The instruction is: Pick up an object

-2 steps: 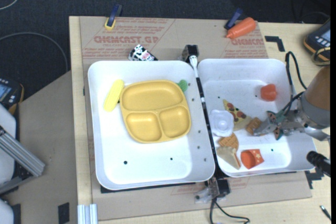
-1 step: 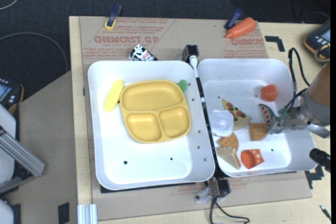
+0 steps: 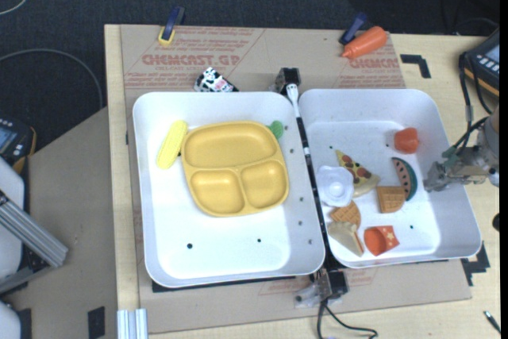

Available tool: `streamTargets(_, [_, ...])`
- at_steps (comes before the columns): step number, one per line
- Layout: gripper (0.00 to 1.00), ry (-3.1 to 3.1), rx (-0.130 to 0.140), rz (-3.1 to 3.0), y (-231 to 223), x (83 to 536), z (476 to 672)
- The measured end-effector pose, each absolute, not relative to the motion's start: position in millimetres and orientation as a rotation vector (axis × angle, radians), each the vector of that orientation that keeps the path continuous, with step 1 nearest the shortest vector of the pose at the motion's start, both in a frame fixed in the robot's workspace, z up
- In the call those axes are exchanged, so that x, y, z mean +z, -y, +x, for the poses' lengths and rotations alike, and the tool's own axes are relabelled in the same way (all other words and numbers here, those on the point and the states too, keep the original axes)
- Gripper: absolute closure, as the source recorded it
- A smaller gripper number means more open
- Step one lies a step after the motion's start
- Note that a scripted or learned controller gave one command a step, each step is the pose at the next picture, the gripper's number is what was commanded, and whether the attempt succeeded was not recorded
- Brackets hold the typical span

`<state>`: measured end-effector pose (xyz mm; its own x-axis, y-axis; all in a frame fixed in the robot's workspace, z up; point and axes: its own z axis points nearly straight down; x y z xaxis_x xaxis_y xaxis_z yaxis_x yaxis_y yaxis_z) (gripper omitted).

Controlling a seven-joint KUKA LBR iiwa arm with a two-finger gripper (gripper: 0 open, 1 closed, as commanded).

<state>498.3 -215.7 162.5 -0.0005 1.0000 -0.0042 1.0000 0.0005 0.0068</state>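
The right bin [image 3: 444, 123] holds several toy foods: a pizza slice [image 3: 352, 166], a white cup [image 3: 334, 183], a watermelon slice [image 3: 406, 178], a brown toast square [image 3: 390, 199], a waffle piece [image 3: 345, 213], a red block [image 3: 381, 239] and a small red-orange fruit [image 3: 406, 140]. My gripper [image 3: 437, 179] reaches in over the bin's right rim, low and just right of the watermelon slice. I see nothing held in it.
In the left bin [image 3: 159, 234] lies a yellow divided tray [image 3: 235, 167], with a corn cob [image 3: 171, 144] beside it and a green piece [image 3: 276, 129] at its far corner. An orange carrot toy [image 3: 365, 42] and a small cow-patterned item [image 3: 213, 81] lie on the bench behind the bins.
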Motion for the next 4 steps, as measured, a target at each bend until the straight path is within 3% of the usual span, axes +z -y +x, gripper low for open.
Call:
streamTargets(1, [1.00, -2.216, 0.002, 2.216, 222, 208, 495.1])
streamTargets(2, [1.00, -2.218, 0.002, 2.216, 223, 226, 496.3])
streamTargets(4, [1.00, -2.226, 0.003, 2.213, 116, 214, 539.5])
